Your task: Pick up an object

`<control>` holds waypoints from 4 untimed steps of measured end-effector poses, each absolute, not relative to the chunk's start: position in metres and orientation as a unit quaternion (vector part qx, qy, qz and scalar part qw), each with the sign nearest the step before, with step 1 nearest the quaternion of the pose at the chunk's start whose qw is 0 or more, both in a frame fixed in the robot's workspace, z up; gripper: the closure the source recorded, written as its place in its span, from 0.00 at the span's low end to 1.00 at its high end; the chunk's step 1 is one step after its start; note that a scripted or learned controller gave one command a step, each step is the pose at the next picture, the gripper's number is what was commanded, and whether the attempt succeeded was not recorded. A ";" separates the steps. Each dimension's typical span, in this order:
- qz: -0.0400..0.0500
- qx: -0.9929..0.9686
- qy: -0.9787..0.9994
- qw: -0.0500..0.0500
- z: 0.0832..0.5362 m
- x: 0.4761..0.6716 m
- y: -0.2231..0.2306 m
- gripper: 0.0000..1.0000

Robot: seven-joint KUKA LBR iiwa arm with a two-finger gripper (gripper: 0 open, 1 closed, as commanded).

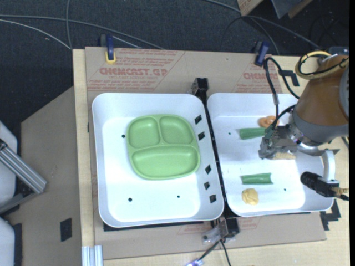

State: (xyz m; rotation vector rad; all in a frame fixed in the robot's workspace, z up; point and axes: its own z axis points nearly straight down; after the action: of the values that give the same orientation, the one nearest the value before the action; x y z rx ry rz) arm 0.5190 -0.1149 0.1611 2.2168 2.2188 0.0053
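End effector (272, 147): low in right bin (233, 201), between two green pieces; spread or pinching, cannot tell.
Green pieces (256, 178): apart, giving approach room.
Divided plate (162, 147): left bin, unused.

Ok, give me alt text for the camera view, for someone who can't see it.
A grey and orange robot arm reaches from the right, its gripper low over the right bin, among two green pieces, an orange piece and a yellow lump. The left bin holds a green divided plate.

My arm (324, 107) is grey with a broad orange band above the wrist. Black cables loop along it. My gripper (272, 147) is dark grey metal.
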 end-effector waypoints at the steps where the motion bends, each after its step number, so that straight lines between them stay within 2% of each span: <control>1: 0.002 0.706 0.708 0.002 0.206 0.519 -0.109 1.00; 2: 0.002 0.707 0.708 0.003 0.260 0.521 -0.109 1.00; 3: 0.001 0.705 0.710 -0.001 0.251 0.534 -0.047 1.00; 4: 0.001 0.704 0.710 0.000 0.253 0.549 0.012 1.00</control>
State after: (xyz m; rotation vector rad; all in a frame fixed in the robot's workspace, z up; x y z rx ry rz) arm 0.5490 0.0118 0.2529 2.2135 2.2300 0.0045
